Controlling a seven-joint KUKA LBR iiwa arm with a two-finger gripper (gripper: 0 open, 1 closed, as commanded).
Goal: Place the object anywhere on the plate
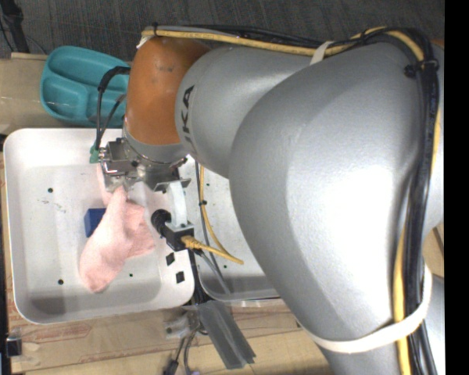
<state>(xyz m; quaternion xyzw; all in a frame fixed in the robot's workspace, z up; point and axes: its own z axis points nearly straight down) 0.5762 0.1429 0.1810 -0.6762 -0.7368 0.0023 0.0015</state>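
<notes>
We see the gripper (119, 180) over the left bin (23, 209), clenched on the top end of a pink sock (113, 241) that hangs from it, lower end drooping to the bin floor. A blue block (93, 222) lies just beside the sock. A teal plate (74, 84) sits beyond the bin on the wooden bench (78, 333); dark carpet (219, 2) lies behind.

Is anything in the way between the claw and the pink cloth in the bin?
Nothing visible. The pink cloth reaches right up to the claw with its upper end. A small blue object lies at the cloth's edge, not between them.
</notes>
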